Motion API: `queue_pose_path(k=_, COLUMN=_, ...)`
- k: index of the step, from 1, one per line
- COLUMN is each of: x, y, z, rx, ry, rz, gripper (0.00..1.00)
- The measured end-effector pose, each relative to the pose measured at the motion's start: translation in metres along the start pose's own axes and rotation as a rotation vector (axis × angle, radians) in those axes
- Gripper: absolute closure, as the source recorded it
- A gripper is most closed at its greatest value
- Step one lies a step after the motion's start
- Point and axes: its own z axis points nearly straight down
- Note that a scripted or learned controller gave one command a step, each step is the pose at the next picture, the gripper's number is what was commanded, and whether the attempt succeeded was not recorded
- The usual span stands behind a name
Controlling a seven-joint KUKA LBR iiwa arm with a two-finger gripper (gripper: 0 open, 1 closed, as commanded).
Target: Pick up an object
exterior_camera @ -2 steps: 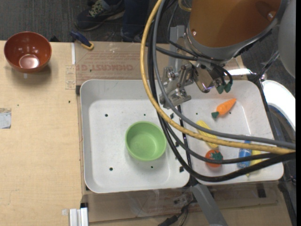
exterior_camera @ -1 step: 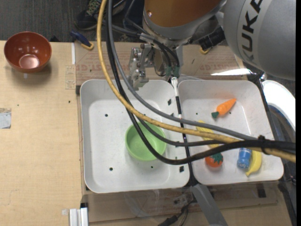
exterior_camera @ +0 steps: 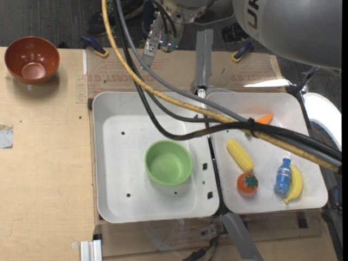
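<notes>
Camera view, looking down on the bench: two shallow white bins sit side by side. The left bin holds a green bowl near its middle, with bare floor all round it. The right bin holds a corn cob, a tomato just below it, and a small blue bottle touching a banana close to the right wall. An orange piece lies near the far wall. A red bowl sits well apart at far left. The arm hangs high over the bins, trailing cables; whether the pincer is released or clenched, I cannot tell. The corn looks the easiest pick, having free space along both sides.
</notes>
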Motion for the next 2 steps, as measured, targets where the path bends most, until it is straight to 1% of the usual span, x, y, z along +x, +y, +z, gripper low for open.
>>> queue_pose_path(k=1, x=-0.005, y=-0.006, z=-0.006, rx=0.003, ry=0.001, rz=0.630, gripper=1.00)
queue_pose_path(k=2, x=-0.033, y=0.000, z=-0.024, rx=0.005, ry=0.001, rz=1.060, gripper=1.00)
